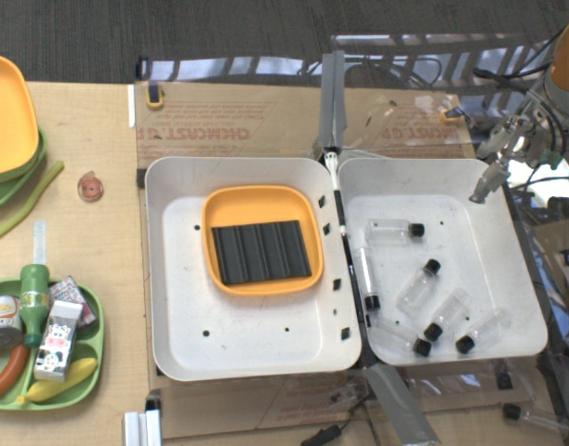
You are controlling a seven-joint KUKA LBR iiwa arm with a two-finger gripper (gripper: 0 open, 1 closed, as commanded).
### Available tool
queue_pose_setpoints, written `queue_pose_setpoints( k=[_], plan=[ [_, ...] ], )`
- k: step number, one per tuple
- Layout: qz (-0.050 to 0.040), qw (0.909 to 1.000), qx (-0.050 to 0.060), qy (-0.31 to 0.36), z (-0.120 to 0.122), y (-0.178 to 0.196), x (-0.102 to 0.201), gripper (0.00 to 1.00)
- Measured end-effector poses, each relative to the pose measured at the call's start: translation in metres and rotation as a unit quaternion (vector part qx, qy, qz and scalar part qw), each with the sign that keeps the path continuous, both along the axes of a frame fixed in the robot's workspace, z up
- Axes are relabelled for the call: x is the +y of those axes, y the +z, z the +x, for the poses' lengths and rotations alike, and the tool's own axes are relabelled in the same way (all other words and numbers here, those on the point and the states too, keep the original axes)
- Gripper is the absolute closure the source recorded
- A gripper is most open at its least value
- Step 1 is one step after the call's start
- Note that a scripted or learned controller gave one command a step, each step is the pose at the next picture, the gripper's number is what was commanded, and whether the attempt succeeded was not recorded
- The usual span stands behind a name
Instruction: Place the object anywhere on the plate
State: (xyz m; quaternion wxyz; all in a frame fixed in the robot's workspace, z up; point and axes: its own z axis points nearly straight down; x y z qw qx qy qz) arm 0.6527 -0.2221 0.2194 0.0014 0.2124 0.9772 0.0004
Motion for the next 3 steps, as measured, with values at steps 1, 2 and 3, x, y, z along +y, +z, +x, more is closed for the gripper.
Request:
queue_pose_setpoints(
  k=[1, 2, 3],
  plan=[
    [-0.0006, 0.9912, -0.001, 0.132, -0.008, 0.017, 0.000, 0.00],
    [-0.0003, 0.9676, -0.001, 0.253, 0.002, -0.008, 0.002, 0.00],
    [-0.0007, 0.9103, -0.001, 0.414, 0.007, -0.027, 0.001, 0.00]
  ],
)
